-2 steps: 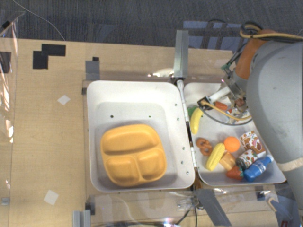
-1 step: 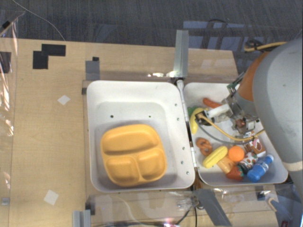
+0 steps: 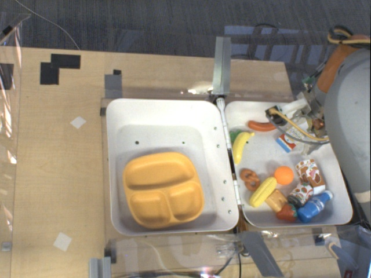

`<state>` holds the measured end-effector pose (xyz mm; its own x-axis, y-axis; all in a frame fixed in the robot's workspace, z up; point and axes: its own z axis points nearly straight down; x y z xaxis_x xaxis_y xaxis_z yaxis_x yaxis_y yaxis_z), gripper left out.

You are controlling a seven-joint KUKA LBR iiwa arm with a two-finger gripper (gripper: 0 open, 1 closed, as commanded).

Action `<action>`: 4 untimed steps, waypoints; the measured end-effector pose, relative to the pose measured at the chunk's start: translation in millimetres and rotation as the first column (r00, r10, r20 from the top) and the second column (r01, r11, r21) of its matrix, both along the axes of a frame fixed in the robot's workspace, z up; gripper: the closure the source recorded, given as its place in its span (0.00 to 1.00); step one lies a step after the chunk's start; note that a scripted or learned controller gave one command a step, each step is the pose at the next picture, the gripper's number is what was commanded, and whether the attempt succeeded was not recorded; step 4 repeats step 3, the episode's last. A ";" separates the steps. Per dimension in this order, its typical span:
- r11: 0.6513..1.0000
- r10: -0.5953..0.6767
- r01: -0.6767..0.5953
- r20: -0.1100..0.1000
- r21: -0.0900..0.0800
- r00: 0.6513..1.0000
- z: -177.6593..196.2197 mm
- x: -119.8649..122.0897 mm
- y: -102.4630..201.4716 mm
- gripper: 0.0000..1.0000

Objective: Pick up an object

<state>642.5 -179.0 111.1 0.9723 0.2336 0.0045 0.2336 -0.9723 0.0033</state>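
Front of shot, L bin (image 3: 174, 229) sits closest to us, biggest thing on the bench, w/ the R bin (image 3: 255, 112) right beside it, rims touching down the middle. Grey arm (image 3: 348, 114) comes in from the right, over the R bin's back right corner. Yellow divided plate (image 3: 164, 187) lies flat in the L bin, toward the front. Over to the R bin, where all the small stuff to pick from is: banana (image 3: 240, 146) along the left wall, corn cob (image 3: 262, 191) tilted near the front, red sausage (image 3: 262, 125) at the back. Blue bottle (image 3: 313, 206) is in the front right corner on its side. Orange (image 3: 284, 175) is mid-bin, just beside the corn tip. Pretzel (image 3: 250, 178) sits between banana and corn. Small carton (image 3: 285, 142) is near the cable. Gripper (image 3: 310, 120) is at the bin's back right, close to sausage and carton; can't tell if it's open or closed, or has hold of anything
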 end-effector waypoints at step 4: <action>1.000 -0.027 0.027 -0.003 0.005 1.000 3.5 -62.5 67.8 0.00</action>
